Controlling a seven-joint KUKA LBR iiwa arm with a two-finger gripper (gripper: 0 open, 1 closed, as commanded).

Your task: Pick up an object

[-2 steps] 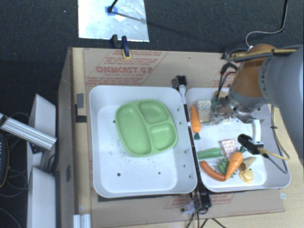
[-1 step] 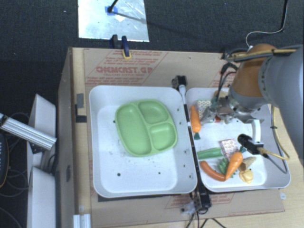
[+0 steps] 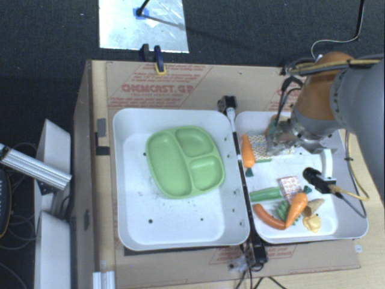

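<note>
Two shallow white bins sit side by side on a brown cardboard sheet (image 3: 157, 89). The left bin (image 3: 139, 221) holds one item, a green divided plate (image 3: 183, 161), lying flat near its middle.

You will find every candidate for pickup in the right bin (image 3: 348, 220):
- An orange toy carrot (image 3: 246, 151) lies against the wall next to the left bin.
- A speckled pale patch (image 3: 258, 148) lies just beside that carrot, towards the arm.
- A checked pink packet (image 3: 289, 185) lies near the bin's middle.
- A green pod (image 3: 264, 193) and a red-orange sausage shape (image 3: 269, 217) lie along the near left side.
- A second carrot (image 3: 296, 206) lies tilted in the near cluster, touching a small green leafy piece (image 3: 282, 209).
- A yellow lump (image 3: 311, 223) lies just beside that carrot's tip.

The gripper (image 3: 276, 141) is low over the far part of the right bin, at the edge of the speckled patch. You cannot tell from this angle whether it is spread or pressed together — the wrist hides it, and no object can be confirmed in its grasp.
</note>
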